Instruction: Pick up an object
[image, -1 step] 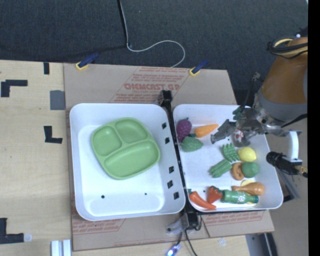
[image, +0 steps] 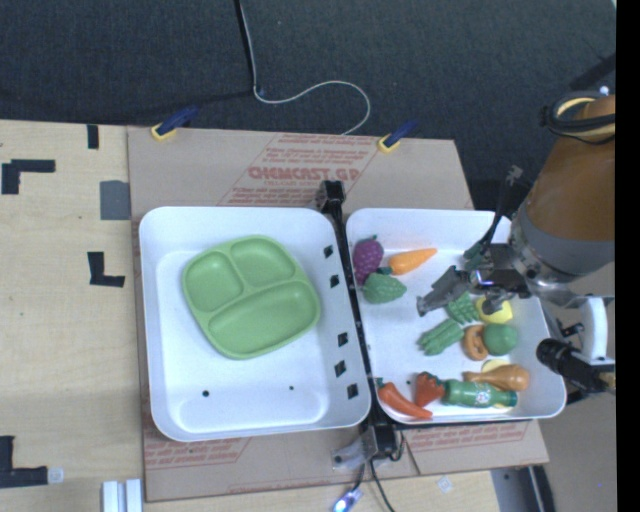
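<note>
a grey kuka arm with an orange band reached in from the right over the right bin (image: 400, 222), its gripper (image: 447, 291) hanging low among a scatter of toy food. the fingers (image: 436, 299) pointed left and looked spread, with nothing seen between them. directly below the tips, and seemingly the nearest candidate, lay a green pickle-like vegetable (image: 443, 331), its long axis running from lower left to upper right, roughly in line with the fingers, so a clean grasp would likely have called for a turn of the wrist. a yellow piece (image: 497, 311) and a green ball (image: 501, 338) sat just beside it to the right. further left rested a green broccoli (image: 383, 288), purple grapes (image: 367, 254) and an orange carrot (image: 412, 261); a green bottle (image: 478, 394) and a red pepper (image: 402, 401) lay along the near wall. the left bin (image: 165, 395) held a green divided plate (image: 252, 295). red print on the cardboard sheet (image: 300, 170) beneath was reversed and too faint to make out with confidence.
</note>
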